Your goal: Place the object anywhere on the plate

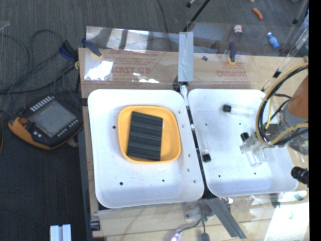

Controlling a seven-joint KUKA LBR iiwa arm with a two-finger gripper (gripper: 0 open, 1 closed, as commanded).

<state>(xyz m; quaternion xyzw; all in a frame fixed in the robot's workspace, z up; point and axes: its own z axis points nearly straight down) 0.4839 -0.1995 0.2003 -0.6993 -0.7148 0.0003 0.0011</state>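
Observation:
A dark grey ribbed rectangular object [145, 135] lies flat on the yellow plate [172, 134], roughly in its middle. The plate sits in the left white bin [100, 154]. My gripper [253, 150] hangs low over the right bin [225, 179], near that bin's right side and far from the plate. The arm's grey body and its yellow and black cables enter from the right edge.
In the right bin lie a small black piece [226, 108] beside a clear tube, and another small black bit [206, 157] near the bin's left wall. A cardboard sheet [150, 67] lines the back. A teach pendant [47, 122] rests on the floor at left.

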